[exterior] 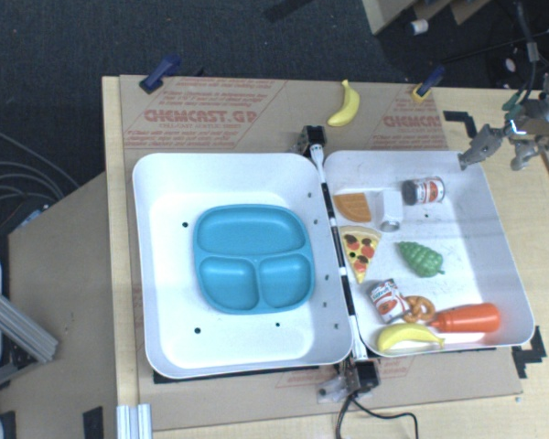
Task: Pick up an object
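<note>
The gripper [499, 146] hangs at the right edge of the scene, above the upper right corner of the right bin [494, 210], its two fingers spread wide with nothing between them. Nearest to it in that bin lies a small can [424, 191] on its side, and just left of that a clear plastic cup [391, 210] and an orange bread slice [353, 207] against the bin's left wall. Further down sit a pizza slice [360, 249], a bumpy green vegetable [422, 259], a second small can [385, 300], a pretzel [418, 309], a long carrot [465, 319] and a yellow banana [408, 337] near the lower rim. The left bin [160, 273] bears a blue divided plate [253, 256], and another banana [345, 106] rests on the board beyond both bins. These look like light, rigid toy foods, likely smooth and a little slippery. The green vegetable seems the easiest choice: it lies apart from its neighbours, and its knobbly surface should give purchase if taken across its narrower width. The cans, being round, may roll away under the fingers.
</note>
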You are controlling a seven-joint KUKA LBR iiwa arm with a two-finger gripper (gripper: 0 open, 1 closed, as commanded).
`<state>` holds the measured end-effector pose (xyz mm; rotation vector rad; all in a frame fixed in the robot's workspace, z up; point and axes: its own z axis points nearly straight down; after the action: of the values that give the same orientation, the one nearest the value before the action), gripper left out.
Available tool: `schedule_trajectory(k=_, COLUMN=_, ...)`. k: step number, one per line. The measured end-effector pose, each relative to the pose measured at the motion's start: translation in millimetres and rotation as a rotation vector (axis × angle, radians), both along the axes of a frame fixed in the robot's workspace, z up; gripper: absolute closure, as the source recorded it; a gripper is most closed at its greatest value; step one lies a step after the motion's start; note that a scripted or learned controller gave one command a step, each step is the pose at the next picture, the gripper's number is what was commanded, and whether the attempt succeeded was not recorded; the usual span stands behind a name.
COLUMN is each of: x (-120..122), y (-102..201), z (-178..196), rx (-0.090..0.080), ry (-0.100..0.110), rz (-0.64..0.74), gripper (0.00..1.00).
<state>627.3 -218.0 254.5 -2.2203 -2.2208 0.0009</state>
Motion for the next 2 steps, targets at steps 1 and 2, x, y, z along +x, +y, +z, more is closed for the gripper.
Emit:
schedule_trajectory(k=1, x=-3, y=1, z=-149, rx=0.002, ry=0.001, rz=0.001, gripper=0.0)
schedule_trajectory(k=2, x=43, y=48, z=-163, rx=-0.003, ry=-0.014, rz=0.002, gripper=0.0)
